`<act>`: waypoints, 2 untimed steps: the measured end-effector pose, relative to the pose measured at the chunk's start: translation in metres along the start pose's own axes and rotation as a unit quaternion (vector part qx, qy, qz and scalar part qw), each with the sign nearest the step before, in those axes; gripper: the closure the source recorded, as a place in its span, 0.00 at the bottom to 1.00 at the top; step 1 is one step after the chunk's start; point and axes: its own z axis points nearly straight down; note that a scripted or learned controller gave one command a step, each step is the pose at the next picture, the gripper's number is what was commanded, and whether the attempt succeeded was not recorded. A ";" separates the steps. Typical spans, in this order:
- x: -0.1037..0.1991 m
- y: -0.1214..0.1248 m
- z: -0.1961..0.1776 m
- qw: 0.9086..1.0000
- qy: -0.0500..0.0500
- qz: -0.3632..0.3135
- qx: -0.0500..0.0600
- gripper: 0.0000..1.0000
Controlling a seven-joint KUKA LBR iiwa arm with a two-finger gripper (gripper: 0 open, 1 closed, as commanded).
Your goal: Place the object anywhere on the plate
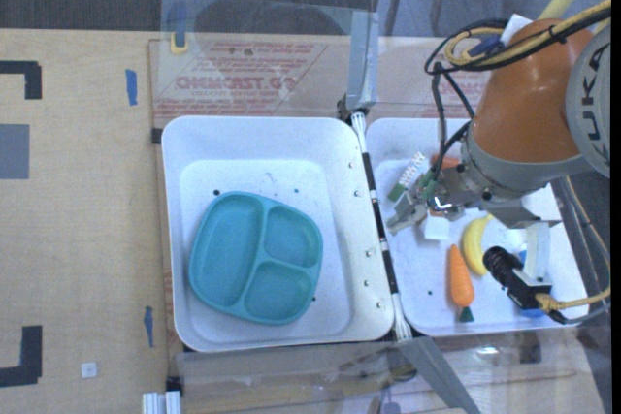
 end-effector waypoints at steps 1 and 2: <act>0.074 0.049 0.013 1.000 -0.001 -0.021 -0.001 1.00; 0.119 0.025 0.034 1.000 0.000 0.002 0.002 1.00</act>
